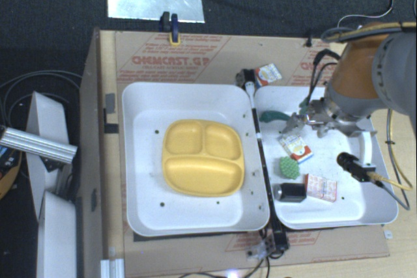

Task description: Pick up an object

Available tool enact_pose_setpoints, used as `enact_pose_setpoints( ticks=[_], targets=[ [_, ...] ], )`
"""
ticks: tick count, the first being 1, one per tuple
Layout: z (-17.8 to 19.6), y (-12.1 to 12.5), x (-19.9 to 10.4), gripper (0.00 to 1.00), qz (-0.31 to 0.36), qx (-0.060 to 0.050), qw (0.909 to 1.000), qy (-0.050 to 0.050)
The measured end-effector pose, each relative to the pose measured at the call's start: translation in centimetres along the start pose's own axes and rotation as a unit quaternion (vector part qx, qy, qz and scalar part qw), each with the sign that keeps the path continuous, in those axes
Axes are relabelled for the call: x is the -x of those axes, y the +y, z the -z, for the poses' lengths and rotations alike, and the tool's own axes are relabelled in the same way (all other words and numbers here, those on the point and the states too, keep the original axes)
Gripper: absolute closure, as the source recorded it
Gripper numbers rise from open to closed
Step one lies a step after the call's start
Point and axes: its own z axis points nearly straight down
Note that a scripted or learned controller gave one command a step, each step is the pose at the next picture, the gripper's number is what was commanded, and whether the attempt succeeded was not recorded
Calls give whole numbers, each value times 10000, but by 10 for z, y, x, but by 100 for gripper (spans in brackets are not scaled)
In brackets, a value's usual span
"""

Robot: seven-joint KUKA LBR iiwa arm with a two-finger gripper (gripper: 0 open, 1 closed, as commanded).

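Two white bins: left bin holds one yellow divided tray; right bin holds several small items, including one green ball. Gripper state cannot be told.

Small things lie in the right bin.
A red and white packet, a green ball, a black block and a pink packet lie close together.

a robotics lab: a cardboard-covered desk bearing two white bins stands on dark carpet, with loose cables and an aluminium rail at nine o'clock.
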Motion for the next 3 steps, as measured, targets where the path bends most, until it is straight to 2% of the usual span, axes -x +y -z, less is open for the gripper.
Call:
enact_pose_setpoints(
  ticks=[1,2,3],
  targets=[
    [-45,-20,-8,0,0,31,10000,-10],
    [-49,-36,-1,0,10,92,10000,-23],
    [-49,-49,-5,0,0,99,9999,-36]
  ],
)
